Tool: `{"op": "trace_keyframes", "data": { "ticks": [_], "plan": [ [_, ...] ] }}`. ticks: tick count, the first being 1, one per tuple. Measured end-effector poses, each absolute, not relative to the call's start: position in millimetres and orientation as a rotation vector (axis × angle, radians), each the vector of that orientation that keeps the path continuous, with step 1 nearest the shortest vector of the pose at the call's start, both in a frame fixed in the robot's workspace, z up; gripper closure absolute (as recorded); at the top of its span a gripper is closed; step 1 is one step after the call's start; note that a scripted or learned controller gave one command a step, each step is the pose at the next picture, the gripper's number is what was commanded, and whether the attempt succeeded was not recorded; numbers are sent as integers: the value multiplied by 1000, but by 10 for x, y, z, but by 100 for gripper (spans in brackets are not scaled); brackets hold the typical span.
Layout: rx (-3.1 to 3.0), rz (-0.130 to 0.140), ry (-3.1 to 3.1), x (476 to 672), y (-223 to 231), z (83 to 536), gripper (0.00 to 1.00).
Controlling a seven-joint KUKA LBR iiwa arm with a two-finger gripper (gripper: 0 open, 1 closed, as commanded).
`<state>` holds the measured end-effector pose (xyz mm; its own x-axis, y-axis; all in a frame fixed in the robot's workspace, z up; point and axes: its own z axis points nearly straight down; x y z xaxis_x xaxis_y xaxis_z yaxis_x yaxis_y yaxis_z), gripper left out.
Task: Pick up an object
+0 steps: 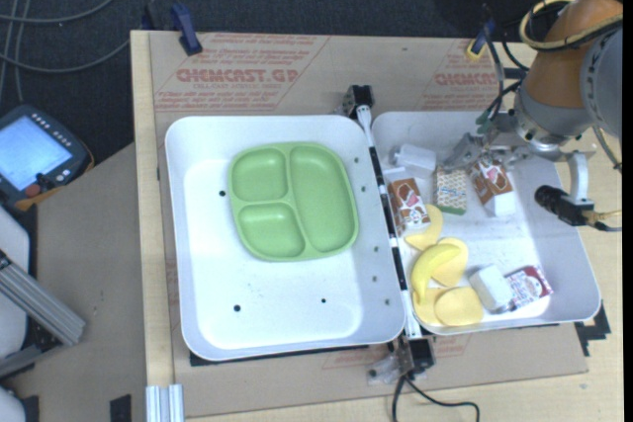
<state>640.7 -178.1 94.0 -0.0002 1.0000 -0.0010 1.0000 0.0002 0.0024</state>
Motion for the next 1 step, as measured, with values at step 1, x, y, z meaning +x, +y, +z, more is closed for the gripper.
{"op": "trace_keyframes", "data": {
  "ticks": [1],
  "plan": [
    [2218, 5, 2218, 6417, -1781, 1050, 100]
  ]
}}
